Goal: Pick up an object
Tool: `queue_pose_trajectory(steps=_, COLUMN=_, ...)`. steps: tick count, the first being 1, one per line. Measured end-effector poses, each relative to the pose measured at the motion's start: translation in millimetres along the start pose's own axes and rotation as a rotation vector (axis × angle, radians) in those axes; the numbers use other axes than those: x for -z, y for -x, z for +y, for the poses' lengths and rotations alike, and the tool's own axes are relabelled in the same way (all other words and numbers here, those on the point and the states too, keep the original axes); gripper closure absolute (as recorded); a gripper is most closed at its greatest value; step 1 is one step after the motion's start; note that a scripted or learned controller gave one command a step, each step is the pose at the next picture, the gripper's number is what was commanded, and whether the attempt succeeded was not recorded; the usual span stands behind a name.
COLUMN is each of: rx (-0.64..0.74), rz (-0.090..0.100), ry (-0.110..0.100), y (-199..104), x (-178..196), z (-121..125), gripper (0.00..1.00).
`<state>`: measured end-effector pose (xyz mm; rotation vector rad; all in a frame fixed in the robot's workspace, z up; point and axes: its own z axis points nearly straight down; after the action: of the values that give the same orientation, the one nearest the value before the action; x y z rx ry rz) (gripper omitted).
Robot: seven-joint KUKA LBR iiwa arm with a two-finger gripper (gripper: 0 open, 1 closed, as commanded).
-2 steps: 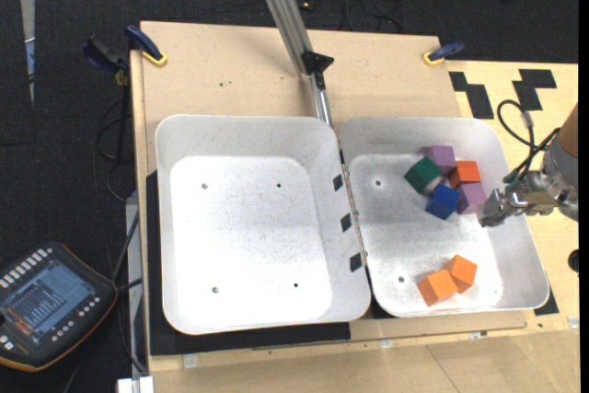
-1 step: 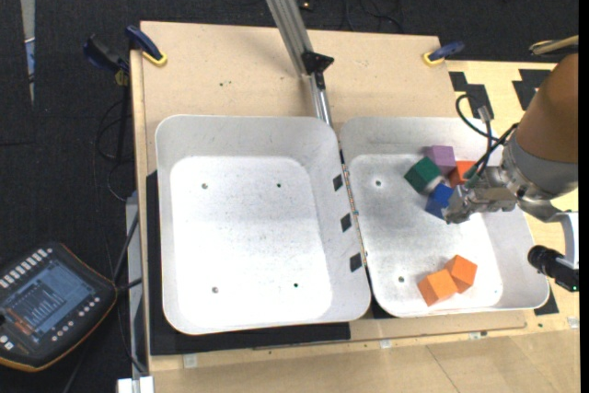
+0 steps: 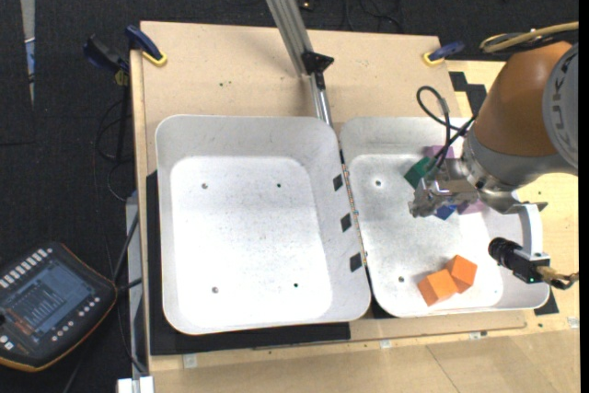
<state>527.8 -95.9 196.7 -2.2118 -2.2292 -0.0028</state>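
Observation:
My gripper point(image 3: 428, 202) hangs low over the middle of the right bin point(image 3: 382, 290), reaching in from the right. A green block point(image 3: 419, 170) lies just up and left of it. A blue piece point(image 3: 447, 212) peeks out at its lower right, and a purple piece point(image 3: 473, 207) shows beside that and again near the wrist at the top. Two orange blocks point(image 3: 448, 280) lie touching each other near the bin's front, well below the gripper. The gripper body hides the fingertips.
The left bin point(image 3: 175, 198) sits beside the right one, their rims meeting along a strip with black clips point(image 3: 348, 221). A metal pole point(image 3: 285, 9) slants in from the top. A teach pendant point(image 3: 46, 304) lies on the floor at lower left.

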Motion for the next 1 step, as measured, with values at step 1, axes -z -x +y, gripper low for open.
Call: queue_pose_trajectory(steps=1, rx=-0.001, rz=-0.001, ry=0.002, y=-42.7, x=12.3, z=15.3, gripper=1.0)
